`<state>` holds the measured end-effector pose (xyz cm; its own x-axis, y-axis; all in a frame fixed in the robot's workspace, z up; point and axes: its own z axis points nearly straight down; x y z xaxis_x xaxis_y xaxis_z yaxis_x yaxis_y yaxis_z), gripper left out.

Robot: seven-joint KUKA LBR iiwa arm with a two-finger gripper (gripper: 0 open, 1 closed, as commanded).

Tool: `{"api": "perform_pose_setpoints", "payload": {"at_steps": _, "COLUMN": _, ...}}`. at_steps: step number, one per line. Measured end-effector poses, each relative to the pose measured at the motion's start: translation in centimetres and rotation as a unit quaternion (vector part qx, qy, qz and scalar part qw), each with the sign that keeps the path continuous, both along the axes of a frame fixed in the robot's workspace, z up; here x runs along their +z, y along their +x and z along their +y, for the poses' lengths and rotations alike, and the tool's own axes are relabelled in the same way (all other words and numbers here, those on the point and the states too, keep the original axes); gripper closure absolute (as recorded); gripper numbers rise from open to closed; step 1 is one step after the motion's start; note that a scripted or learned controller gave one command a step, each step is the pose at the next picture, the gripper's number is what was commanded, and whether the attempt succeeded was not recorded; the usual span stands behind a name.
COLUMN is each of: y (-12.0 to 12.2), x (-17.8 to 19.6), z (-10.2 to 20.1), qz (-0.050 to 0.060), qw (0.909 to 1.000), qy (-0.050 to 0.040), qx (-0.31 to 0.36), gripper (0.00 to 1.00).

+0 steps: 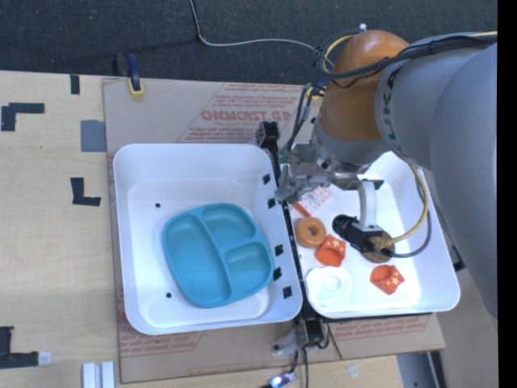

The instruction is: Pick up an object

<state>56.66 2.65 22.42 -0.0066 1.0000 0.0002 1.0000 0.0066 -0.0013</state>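
Friend: White round thing (329,283) sits by the near edge of the right bin (443,296). Do you want that one?

Me: No. I'd try the brown ring (310,232) just behind it, by the bin's left wall. My gripper (305,186) hangs near it, toward the far left corner. I can't tell if it is open or shut.

Friend: Any tips?

Me: I think I should come straight down over the ring. An orange block (329,254) sits just beside it, so go slow. The blue plate (218,253) in the left bin (121,168) is out of my way.

Glossy white plastic bins (133,217) hold a smooth, matt blue plastic tray (216,253).
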Motion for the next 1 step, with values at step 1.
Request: {"api": "perform_pose_setpoints", "payload": {"at_steps": 1, "y": 0.76, "x": -0.18, "z": 5.37, "qz": 0.000, "qw": 1.0000, "qy": 0.0001, "qx": 0.000, "gripper": 1.00}}
